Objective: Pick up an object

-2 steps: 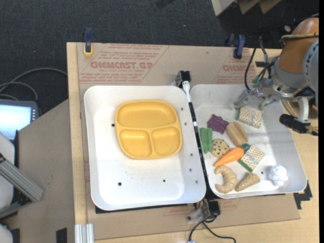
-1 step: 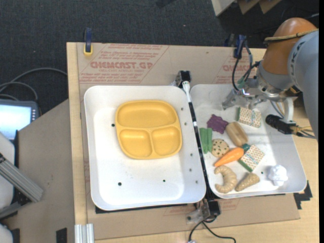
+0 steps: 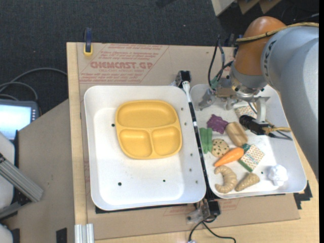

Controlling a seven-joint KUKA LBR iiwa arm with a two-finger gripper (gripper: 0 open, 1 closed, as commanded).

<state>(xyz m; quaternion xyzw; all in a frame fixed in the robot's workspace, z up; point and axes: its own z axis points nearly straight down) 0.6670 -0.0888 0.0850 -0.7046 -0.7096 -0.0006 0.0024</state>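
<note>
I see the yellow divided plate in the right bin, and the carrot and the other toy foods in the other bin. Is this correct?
Not quite. The camera view shows the yellow divided plate in the left bin, not the right one. The rest holds: the carrot and the other toy foods lie in the other bin, on the right, where the arm reaches in.

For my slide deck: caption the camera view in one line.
KUKA arm's claw poised over the right bin of toy food, including a carrot, beside a yellow divided plate in the left bin.

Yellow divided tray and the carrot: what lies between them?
In the camera view, the green piece and the cookie lie between the tray and carrot.
</note>
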